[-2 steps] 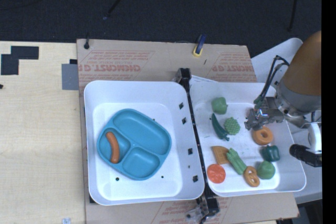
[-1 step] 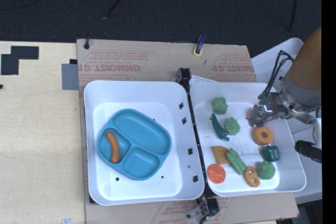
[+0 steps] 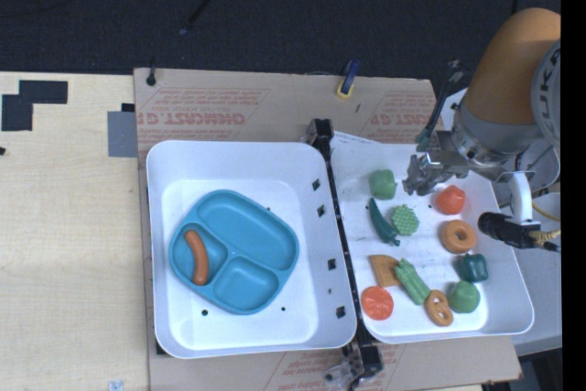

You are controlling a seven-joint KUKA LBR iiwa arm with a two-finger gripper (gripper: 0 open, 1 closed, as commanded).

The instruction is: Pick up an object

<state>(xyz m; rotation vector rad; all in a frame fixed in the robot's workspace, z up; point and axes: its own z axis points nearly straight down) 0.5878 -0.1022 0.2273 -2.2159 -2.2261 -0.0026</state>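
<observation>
- Right bin [image 3: 513, 311]: pile of toy food, all lying loose on the floor.
- Upper part: green lump [image 3: 383, 185], textured green ball [image 3: 405, 219], dark green pepper [image 3: 382, 222] slanting between them.
- Red-orange ball [image 3: 450, 200] sits just right of the claw [image 3: 419, 176]; donut [image 3: 457, 236] below it.
- Lower part: orange wedge [image 3: 385, 268] touching a green cucumber [image 3: 412, 280], red tomato [image 3: 376, 302] under the wedge, small pretzel ring [image 3: 439, 308] right of the cucumber.
- Right side: dark green piece [image 3: 472, 267], green ball [image 3: 463, 297] just under it.
- Claw hangs over the upper part of the right bin, between green lump and red-orange ball. Nothing seen between the fingers. Can't tell if they're spread or pressed together — too dark and small.
- Arm [image 3: 513, 59] comes in from the right, orange band up top.
- Left bin [image 3: 174, 325]: blue divided plate [image 3: 247, 243], one sausage [image 3: 197, 255] in its left compartment.
- Both bins sit side by side on a cardboard sheet [image 3: 238, 105] on the counter [image 3: 64, 270].
- Blue-yellow clip [image 3: 347, 80] on the cardboard's far edge.
</observation>
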